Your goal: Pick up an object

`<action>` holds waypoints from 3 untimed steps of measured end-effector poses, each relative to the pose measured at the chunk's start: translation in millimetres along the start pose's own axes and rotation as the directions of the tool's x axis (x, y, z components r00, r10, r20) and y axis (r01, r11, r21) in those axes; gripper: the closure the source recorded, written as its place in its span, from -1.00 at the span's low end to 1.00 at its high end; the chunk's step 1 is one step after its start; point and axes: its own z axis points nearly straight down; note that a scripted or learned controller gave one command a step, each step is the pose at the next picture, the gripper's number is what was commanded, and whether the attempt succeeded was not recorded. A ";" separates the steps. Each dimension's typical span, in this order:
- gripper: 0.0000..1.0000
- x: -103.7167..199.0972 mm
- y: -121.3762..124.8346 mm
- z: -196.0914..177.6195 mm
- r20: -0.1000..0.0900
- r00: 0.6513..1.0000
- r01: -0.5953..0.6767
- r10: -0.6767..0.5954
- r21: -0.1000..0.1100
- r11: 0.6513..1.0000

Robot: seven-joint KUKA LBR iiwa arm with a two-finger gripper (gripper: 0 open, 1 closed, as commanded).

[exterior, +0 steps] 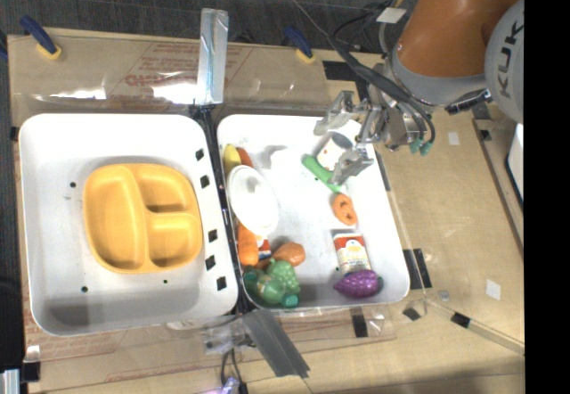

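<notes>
While the grey arm reaches in from the right, its gripper (349, 151) hangs over the far right part of the right-hand bin (294, 129), fingers spread, nothing between them. A green-stemmed carrot (331, 190) lies just below and near the claw, its long axis slanting from far left to near right, the orange tip pointing nearer. Other toys crowd the near edge: purple grapes (357, 283), a small jar (351, 251), green broccoli (276, 283). A yellow divided tray (142, 214) sits in the left bin.

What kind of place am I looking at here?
Probably a robotics lab test bench: a grey-and-orange arm reaches over two white bins, one bearing toy food such as purple grapes, the other a yellow tray.
</notes>
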 end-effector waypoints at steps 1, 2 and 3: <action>-1.00 67.0 -16.1 122.6 -0.010 0.994 -0.113 0.113 -0.003 0.994; -1.00 75.4 -56.6 196.0 0.000 0.923 -0.384 0.384 -0.002 0.923; -1.00 108.3 -18.2 197.0 -0.002 0.926 -0.378 0.378 -0.002 0.926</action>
